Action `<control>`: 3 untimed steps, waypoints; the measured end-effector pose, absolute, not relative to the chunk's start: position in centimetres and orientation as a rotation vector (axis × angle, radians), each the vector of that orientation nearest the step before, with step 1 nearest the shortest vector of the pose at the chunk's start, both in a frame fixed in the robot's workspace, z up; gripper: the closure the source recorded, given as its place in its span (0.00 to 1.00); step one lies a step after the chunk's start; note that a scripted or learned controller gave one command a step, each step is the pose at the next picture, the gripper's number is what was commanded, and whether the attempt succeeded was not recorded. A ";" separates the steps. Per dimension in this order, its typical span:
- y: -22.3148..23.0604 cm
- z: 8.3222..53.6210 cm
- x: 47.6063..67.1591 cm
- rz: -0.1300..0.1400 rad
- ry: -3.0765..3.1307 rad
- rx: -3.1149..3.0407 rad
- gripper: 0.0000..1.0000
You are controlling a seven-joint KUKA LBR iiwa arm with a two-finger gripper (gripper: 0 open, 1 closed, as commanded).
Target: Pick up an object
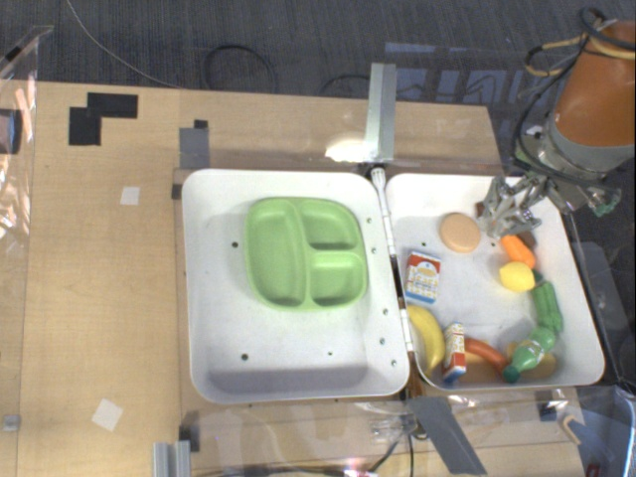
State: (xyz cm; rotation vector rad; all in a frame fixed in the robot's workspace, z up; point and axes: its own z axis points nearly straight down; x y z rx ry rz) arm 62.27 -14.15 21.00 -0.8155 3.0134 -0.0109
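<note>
My gripper (509, 212) hangs over the upper right part of the right bin (427, 192), its fingers spread and nothing between them. Just left of it and a little lower lies a round tan cookie (460, 233). An orange carrot (518, 249) lies directly below the fingertips, with a yellow lemon (516, 277) under that. Further down are a green cucumber (546, 304), a green bottle (527, 353), a red sausage (484, 350), a small can (454, 352), a banana (428, 335) and a red-and-white carton (422, 277).
The left bin (214, 346) holds a green divided plate (304, 252). A metal divider post (382, 117) stands at the back between the two bins. Cables loop at the upper right beside the arm.
</note>
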 end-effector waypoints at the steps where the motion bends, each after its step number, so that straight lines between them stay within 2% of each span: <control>1: -19.3 9.2 52.9 -0.009 3.028 -0.793 1.00; 2: -19.1 9.1 52.9 -0.007 3.029 -0.796 0.00; 3: -18.6 8.9 59.8 -0.007 3.033 -0.770 0.00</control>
